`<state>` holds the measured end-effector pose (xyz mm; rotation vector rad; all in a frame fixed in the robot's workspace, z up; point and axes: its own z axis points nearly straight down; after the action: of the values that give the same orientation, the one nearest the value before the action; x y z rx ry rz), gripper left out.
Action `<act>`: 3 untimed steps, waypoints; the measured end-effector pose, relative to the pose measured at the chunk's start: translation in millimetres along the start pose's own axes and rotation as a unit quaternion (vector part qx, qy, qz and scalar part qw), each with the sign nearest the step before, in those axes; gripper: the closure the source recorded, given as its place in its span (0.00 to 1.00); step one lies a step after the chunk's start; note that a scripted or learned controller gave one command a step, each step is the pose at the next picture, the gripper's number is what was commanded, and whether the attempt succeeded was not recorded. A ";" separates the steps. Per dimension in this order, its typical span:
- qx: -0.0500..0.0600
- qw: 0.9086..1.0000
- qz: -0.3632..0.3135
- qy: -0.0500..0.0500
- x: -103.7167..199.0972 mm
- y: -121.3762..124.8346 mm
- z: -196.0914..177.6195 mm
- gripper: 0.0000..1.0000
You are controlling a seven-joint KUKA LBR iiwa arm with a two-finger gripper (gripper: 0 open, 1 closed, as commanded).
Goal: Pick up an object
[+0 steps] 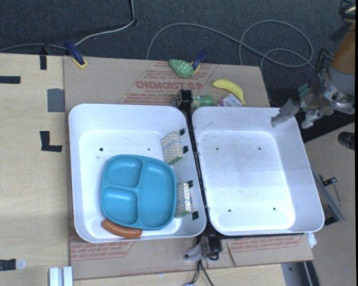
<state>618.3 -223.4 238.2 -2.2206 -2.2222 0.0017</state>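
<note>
The left bin (83,136) holds a blue divided plate (138,190). An orange sausage-shaped toy (122,229) lies by the plate's near edge. Two small packets (173,146) (184,198) rest against the bin's right wall. My gripper (296,113) hangs at the far right corner of the right bin (256,177), just over its rim, well away from all these objects. Its two fingers are spread apart with nothing between them.
Behind the bins, on the brown cardboard, lie a yellow banana (229,89), a green toy (181,67) and a small wrapped item (231,100). Cables loop across the dark floor at the back. A black clamp (188,98) joins the bins.
</note>
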 end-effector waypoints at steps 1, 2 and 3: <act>0.000 1.000 0.000 0.001 0.4 -82.2 141.2 0.00; -0.004 1.000 -0.001 0.000 53.1 6.7 150.8 0.00; -0.002 1.000 -0.001 0.000 105.8 51.3 152.3 0.00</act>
<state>669.5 -117.7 85.8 -2.2192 -2.2269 -0.0035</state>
